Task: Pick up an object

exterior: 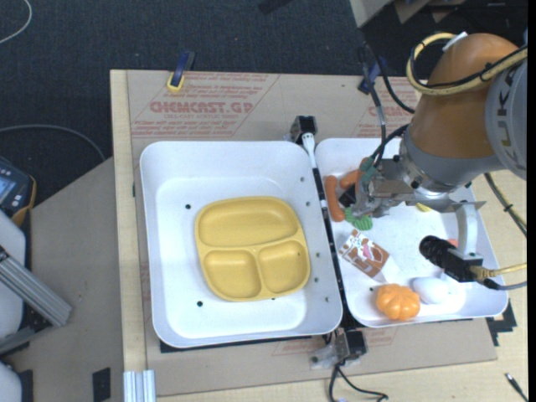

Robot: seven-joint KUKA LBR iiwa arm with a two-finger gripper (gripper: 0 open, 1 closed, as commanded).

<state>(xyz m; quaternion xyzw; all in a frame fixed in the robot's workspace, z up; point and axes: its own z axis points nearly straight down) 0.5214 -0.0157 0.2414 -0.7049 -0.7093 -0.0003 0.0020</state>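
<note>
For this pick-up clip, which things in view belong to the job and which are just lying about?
Job: end effector, over the right white bin; orange carrot-shaped toy and small green piece next to it, the likeliest picks.
Lying about: yellow three-compartment plate in the left white bin; brown-and-white packet; orange pumpkin-shaped toy; white rounded object.

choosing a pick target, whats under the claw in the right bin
Poking out beside the claw are an orange carrot-shaped toy and a small green piece, in the shallow white right bin. The grey and orange arm covers the bin's far part, so anything there is hidden.
</note>
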